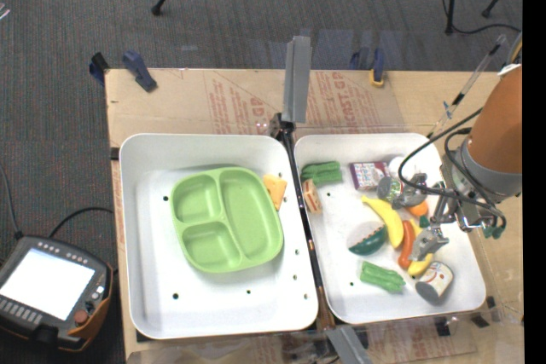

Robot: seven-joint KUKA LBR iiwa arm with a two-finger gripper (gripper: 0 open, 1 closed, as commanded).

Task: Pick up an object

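The right bin [341, 311] holds a heap of toy food. A yellow banana [386, 217] lies in its middle, with a dark green piece [367, 243] just left of it and a red-orange pepper [406, 241] to its right. My gripper [429, 241] hangs low over the right side of this bin, right beside the pepper and above a small yellow piece [418, 267]. A grey and white can [435, 282] lies on its side just in front of the gripper. I see nothing lifted off the bin floor.
A light green piece [381, 277] lies front centre, a green bundle [322, 173] and a purple packet [368, 175] at the back, a small sandwich [310, 196] by the left wall. The left bin [145, 286] holds a green divided plate [226, 219] and a yellow wedge [275, 187].
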